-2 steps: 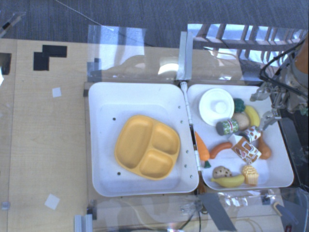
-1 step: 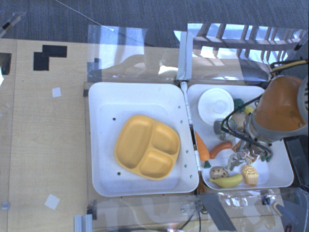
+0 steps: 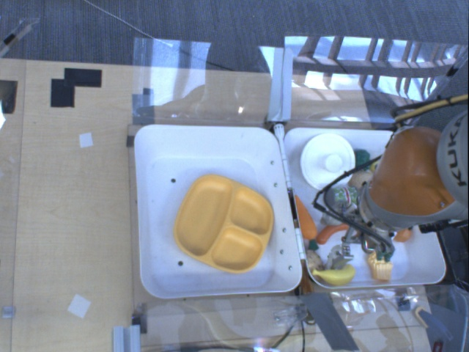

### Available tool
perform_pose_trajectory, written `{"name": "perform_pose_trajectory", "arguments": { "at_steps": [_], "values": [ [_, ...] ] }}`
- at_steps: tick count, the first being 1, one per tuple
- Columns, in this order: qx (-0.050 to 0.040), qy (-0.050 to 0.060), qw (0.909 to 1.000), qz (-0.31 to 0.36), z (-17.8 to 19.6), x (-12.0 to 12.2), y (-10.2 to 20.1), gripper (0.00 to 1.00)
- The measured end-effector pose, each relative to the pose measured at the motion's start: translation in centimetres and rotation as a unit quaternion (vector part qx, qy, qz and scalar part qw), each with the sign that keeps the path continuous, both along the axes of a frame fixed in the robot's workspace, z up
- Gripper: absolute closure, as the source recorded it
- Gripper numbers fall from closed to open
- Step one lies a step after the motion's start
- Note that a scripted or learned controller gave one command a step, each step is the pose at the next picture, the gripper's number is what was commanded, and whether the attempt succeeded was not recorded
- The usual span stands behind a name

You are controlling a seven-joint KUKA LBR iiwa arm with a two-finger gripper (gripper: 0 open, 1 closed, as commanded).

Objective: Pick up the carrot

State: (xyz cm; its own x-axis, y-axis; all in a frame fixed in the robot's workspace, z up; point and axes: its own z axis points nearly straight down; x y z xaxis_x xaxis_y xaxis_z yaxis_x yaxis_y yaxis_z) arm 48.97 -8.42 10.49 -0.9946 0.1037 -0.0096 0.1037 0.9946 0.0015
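Gripper (image 3: 360, 242) hovered low over right white bin (image 3: 432, 270), near orange tapered carrot (image 3: 305, 220) by left wall; finger state untellable.

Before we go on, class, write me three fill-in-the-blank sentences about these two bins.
1. The yellow plate lies in the ____ bin.
2. The carrot lies by the right bin's ____ wall.
3. The plate has ____ compartments.
4. The arm's band is ____.

Missing words: left; left; three; orange
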Motion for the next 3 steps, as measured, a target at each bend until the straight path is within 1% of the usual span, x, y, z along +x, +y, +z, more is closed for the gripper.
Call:
{"name": "perform_pose_trajectory", "arguments": {
  "at_steps": [1,2,3],
  "values": [
    [-0.0001,0.000,0.9960,-0.090,-1.6,1.3,-0.6,0.00],
    [0.0001,-0.006,0.9962,-0.086,-0.2,1.8,-0.5,1.00],
    [-0.0007,-0.001,0.9999,0.016,8.3,0.0,1.4,1.00]
  ]
}}
